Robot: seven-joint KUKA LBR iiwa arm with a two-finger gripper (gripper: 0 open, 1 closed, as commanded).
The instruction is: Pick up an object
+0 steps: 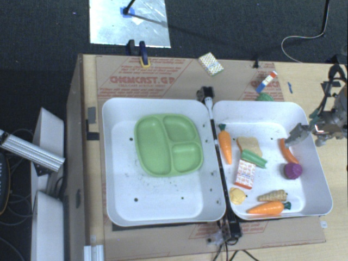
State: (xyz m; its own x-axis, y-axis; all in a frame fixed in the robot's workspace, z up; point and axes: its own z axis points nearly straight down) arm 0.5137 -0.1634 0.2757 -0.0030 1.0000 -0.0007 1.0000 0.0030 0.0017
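Brown bench [163, 78], two white bins [117, 145], small packet [210, 63]

The arm enters at the frame's right edge, about mid-height, largely cut off. Its gripper [300, 133] reaches leftward and slightly down, grey fingers blurred, nothing visibly between them.

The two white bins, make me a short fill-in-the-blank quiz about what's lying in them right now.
1. The green divided plate lies in the ____ bin of the camera view.
2. The purple toy lies just below an ____ carrot.
3. The gripper hangs over the ____ bin, near its right side.
4. The carrot beside the divider between the bins points its green top ____ in the view.

Missing words: left; orange; right; up
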